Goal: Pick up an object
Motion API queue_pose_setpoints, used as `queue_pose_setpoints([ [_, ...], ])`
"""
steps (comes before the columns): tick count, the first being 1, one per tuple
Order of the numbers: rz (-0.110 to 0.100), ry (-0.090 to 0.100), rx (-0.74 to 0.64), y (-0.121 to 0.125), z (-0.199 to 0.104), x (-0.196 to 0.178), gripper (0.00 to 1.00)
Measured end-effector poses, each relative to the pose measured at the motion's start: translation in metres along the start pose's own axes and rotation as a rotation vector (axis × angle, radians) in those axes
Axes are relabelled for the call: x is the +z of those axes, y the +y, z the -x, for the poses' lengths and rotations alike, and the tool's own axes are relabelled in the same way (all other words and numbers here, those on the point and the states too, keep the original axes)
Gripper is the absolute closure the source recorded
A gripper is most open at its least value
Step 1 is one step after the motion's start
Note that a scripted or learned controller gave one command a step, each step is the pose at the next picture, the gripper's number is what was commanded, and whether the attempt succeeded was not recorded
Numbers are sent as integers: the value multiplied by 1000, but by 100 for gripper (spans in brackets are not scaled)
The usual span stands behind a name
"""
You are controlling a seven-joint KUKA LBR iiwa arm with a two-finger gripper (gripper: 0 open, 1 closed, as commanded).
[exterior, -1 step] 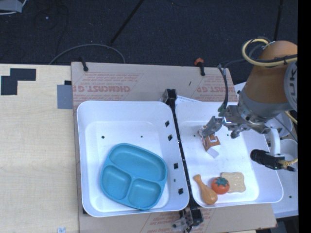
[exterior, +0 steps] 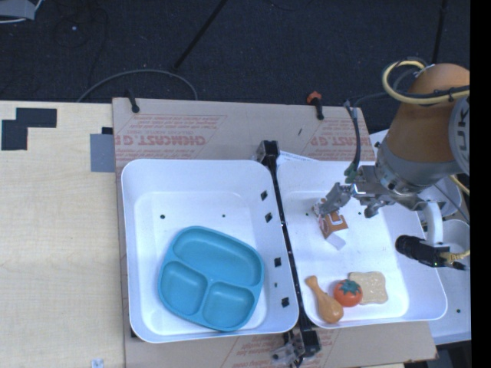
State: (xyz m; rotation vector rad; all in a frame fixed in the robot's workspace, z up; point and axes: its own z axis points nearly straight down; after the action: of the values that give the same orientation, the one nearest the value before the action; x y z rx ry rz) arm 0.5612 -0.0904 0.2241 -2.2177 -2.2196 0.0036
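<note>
End effector (exterior: 335,204) hovering at small brown block (exterior: 334,223), pick not yet done.

Going L to R w/ the black divider (exterior: 278,236) between the bins as landmark: well left of it, pale wood surface (exterior: 54,244) w/ dark patches is lying bare; just left of it, the left bin (exterior: 134,198) is holding a blue sectioned plate (exterior: 211,278). Right of the divider, the right bin (exterior: 430,305) is carrying the brown block near its middle, plus a toy drumstick (exterior: 325,300), tomato (exterior: 347,292) and toast slice (exterior: 370,286) toward its near edge. End effector is sitting right over the block, touching or nearly so; can't tell how far its fingers are spread or whether they're gripping anything. Block is looking like it's resting on the bin floor, so grasp + lift are prob. still remaining. Behind the bins: cardboard sheet (exterior: 230,133), then dark floor (exterior: 230,37) w/ cables.
</note>
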Motion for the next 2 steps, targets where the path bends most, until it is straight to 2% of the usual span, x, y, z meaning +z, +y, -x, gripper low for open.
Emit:
queue_pose_setpoints([
  [1, -3, 0, 1, 1, -4, 63, 0],
  [2, 16, -5, 3, 1, -3, 106, 0],
])
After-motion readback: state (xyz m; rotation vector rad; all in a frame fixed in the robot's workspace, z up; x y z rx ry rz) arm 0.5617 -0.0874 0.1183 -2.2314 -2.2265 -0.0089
